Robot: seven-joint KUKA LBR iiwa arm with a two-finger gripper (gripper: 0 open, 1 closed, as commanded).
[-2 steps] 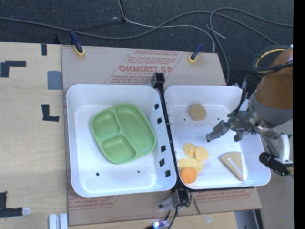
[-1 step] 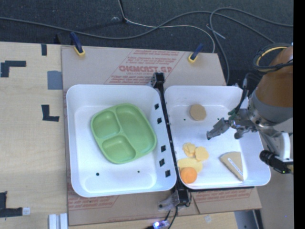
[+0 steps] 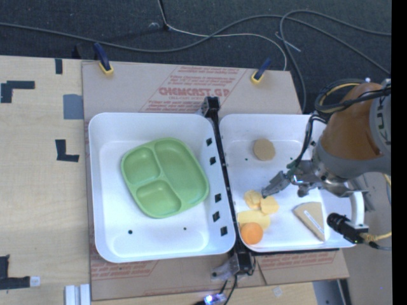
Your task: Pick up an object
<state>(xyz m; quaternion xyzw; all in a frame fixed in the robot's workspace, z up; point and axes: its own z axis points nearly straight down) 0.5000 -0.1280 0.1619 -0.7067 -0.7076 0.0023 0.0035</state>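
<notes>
I've got the tool [image 3: 275, 185] low in the right bin [image 3: 280, 124], tip just above the yellow pieces [image 3: 261, 202]; can't tell from here whether it's apart or together, and I see nothing held in it. Also in that bin: orange ball [image 3: 252, 233] touching the yellow cluster, tan round disc [image 3: 264, 149] up top, beige wedge [image 3: 310, 220] at right. Left bin [image 3: 102, 170] carries the green divided tray [image 3: 165, 176].
</notes>
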